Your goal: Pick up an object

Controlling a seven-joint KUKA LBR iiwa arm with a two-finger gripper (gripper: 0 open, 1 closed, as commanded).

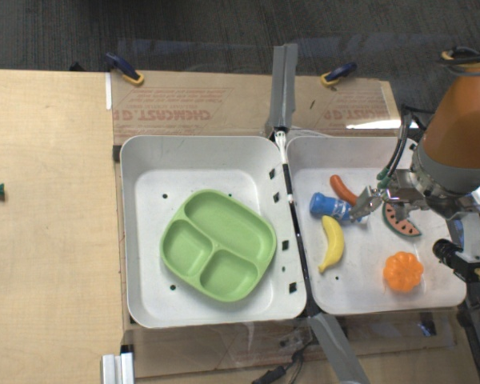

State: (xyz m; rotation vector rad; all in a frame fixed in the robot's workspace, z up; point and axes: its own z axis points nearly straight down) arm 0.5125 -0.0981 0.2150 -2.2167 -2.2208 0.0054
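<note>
The grey arm [456, 134], orange band above its wrist, reaches in from the right and leans low over the right bin [304, 238]. Its gripper [368, 204] points left, the fingers [374, 201] spread apart and grasping nothing. Just beside the fingertips lies a blue bottle [330, 207] on its side, near the bin's left wall, its base toward the gripper; whether they touch cannot be told. An orange-red sausage [343, 188] lies just behind the bottle, a banana [331, 243] just in front. A watermelon slice [402, 220] sits under the wrist, an orange pumpkin [403, 271] nearer the front. A green divided plate [217, 246] rests in the left bin [136, 238].
</note>
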